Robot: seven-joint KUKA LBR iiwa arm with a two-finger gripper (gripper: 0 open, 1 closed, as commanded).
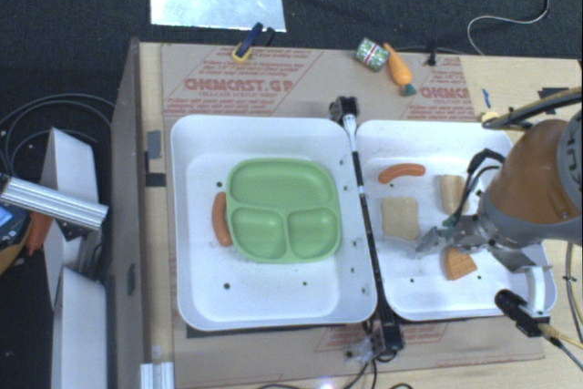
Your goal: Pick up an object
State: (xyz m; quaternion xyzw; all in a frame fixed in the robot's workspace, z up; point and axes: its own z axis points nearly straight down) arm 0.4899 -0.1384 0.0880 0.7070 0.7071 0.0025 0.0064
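Claw [435, 239] low in the right bin [428, 134], its metal tips pointing left between a square cracker [399, 218] and an orange wedge [459, 264]; whether the tips are apart or together I cannot tell, and nothing shows between them. The wedge lies just beside the claw at its lower right, the cracker just left of it, a pale bread piece [451, 192] a little above, and a small sausage [402, 171] farther up near the bin's top. Beyond the divider, the left bin [196, 223] holds a green divided plate [282, 209] with a second sausage [219, 219] at its left edge. On the tabletop [301, 73] behind the bins lie a toy carrot [398, 68] and a small can [371, 54]. By my reading the pick is not yet done: every object rests on the bin floor, so closing and lifting remain.
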